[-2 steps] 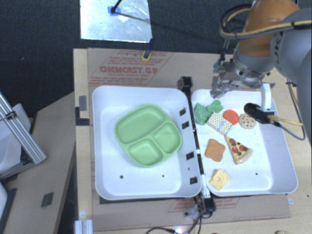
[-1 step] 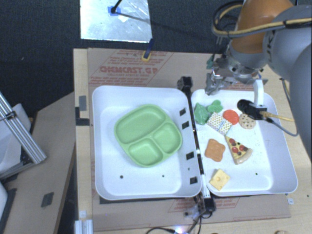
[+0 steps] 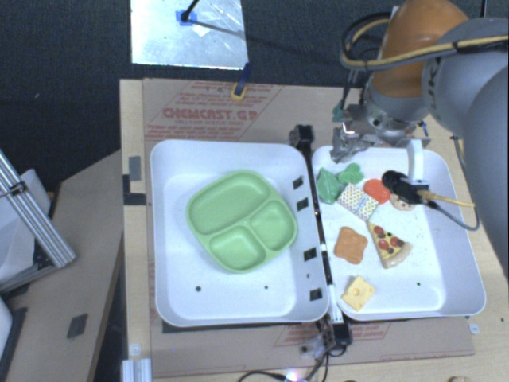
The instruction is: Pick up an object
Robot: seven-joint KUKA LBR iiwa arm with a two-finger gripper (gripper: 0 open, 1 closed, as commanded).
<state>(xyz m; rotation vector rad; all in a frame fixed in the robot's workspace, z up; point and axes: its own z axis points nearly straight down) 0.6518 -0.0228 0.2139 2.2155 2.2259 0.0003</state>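
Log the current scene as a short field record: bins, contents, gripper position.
left bin: holds a green three-compartment plastic tray
right bin: toy foods, among them a pizza slice, a yellow cheese block, an orange-brown square biscuit and a green leafy piece
gripper: over the right bin's far left corner, just above the green leafy piece
held object: none visible

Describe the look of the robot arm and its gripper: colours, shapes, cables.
The arm is thick, rounded and grey, with a bulbous orange band above the wrist. Yellowish and dark cables loop beside that band. Below it sits a silvery metal wrist block, ending in a small metallic gripper.
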